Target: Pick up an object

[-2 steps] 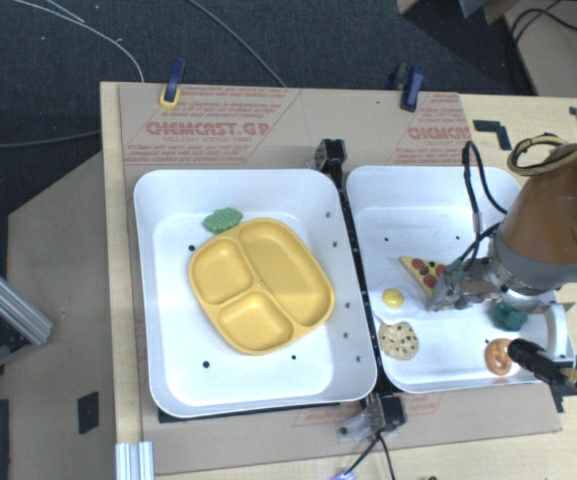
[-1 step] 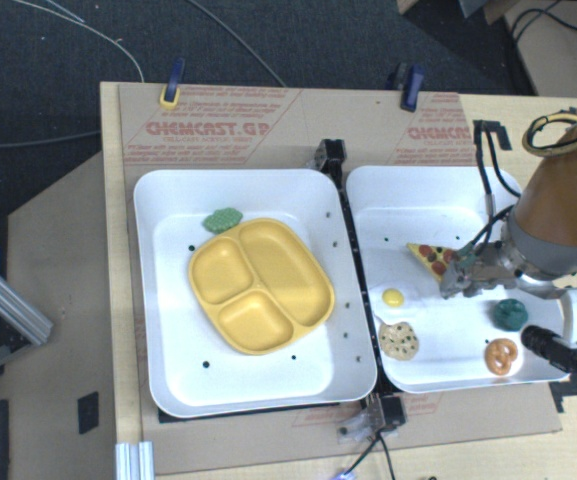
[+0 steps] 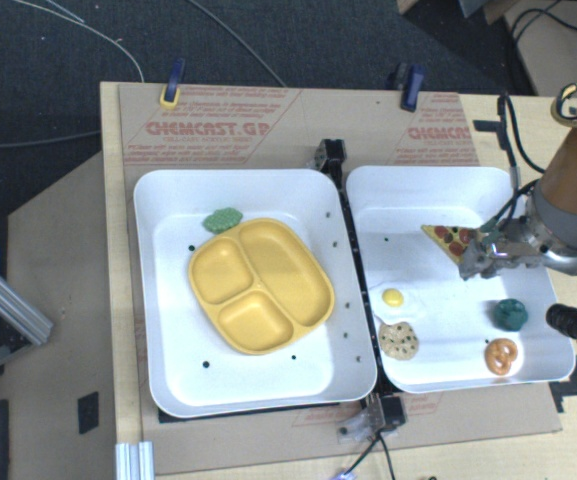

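Gripper [image 3: 473, 258], reaching in low from the right bin's [image 3: 418, 193] right edge, sits against a triangular pizza slice [image 3: 446, 237] near the back edge; whether it grips is unclear. Glossy yellow three-compartment plate [image 3: 259, 284] fills the left bin [image 3: 168, 298].

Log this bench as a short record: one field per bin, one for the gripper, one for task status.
left bin: yellow divided plate; green leafy piece touching the plate's far-left rim
right bin: pizza slice, fried egg, cookie, teal ball, pretzel
gripper: low over the right bin, at the pizza slice's right end; grasp unclear
task status: no object seen lifted
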You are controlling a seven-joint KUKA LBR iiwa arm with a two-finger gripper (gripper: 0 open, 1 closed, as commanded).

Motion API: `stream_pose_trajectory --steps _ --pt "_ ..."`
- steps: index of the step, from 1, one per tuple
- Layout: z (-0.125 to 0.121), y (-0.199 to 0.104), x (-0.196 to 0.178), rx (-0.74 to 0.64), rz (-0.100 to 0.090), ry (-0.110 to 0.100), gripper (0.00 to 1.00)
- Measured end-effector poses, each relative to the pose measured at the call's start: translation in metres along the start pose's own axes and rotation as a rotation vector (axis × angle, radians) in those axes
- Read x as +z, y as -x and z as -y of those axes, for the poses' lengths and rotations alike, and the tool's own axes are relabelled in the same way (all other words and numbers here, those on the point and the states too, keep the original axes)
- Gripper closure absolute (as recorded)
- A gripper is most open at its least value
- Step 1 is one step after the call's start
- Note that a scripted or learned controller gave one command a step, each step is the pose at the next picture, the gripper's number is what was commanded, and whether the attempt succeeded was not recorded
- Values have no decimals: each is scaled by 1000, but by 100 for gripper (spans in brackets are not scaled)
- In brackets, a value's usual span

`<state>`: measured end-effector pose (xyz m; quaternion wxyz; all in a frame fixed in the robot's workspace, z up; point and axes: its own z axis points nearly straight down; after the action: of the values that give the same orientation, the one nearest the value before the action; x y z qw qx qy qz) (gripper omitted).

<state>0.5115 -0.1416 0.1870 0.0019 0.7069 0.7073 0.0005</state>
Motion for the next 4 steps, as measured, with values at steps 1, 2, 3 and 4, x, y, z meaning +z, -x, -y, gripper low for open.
stream_pose_trajectory --steps 1,2,3,4 --pt "-7 -6 -57 -1 0 1 100" --pt "-1 -69 -57 -5 -4 -6 100" --pt "3 -120 -43 -1 -3 -6 100" --pt "19 -170 -41 -2 -3 -7 100"
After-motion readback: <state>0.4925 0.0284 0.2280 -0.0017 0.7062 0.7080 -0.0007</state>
